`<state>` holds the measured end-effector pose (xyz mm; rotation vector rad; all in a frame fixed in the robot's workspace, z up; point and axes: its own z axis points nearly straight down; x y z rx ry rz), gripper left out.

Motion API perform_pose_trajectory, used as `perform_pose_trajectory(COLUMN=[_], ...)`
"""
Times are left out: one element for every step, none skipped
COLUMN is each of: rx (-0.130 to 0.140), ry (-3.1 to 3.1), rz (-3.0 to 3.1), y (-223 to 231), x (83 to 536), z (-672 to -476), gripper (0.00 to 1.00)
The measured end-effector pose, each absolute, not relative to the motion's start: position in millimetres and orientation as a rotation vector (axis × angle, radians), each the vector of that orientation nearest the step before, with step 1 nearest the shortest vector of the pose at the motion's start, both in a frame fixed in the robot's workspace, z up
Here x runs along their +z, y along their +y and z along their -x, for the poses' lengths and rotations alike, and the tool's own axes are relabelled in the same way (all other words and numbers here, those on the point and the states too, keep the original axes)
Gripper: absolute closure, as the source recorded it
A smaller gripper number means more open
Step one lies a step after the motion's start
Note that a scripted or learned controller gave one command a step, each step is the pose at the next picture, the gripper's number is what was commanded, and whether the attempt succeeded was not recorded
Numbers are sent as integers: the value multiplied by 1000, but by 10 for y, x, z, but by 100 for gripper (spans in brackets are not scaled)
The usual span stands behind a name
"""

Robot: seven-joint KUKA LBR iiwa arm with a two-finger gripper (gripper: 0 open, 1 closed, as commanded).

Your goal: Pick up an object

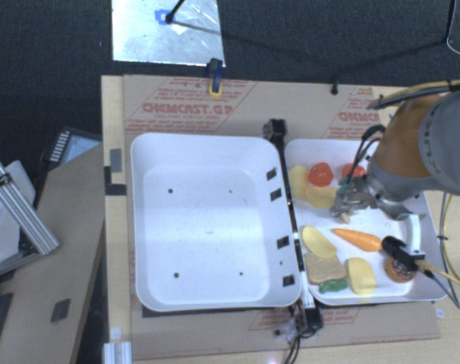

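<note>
My gripper (pixel 343 209) hangs low over the middle of the right bin (pixel 426 294), reaching in from the right. Just left of it lie a pale yellow piece (pixel 320 196) and a red tomato (pixel 319 174). A second red item (pixel 352 171) sits partly behind the wrist. An orange carrot (pixel 357 239) lies just below the gripper, apart from it. Nothing shows as held.
Also in the right bin are a yellow piece (pixel 298 179) by the left wall, a yellow slice (pixel 319 241), a tan bread slice (pixel 325 268), a green item (pixel 333 284), a yellow block (pixel 360 275) and a brown round item (pixel 400 271). The left bin (pixel 143 226) stands alongside.
</note>
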<state>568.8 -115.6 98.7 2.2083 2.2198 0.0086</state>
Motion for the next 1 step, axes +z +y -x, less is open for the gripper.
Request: perform_pose_trajectory(rx=[3], ry=[2228], rz=[-2214], y=[-885], x=[1155], z=[-5562], gripper=[100])
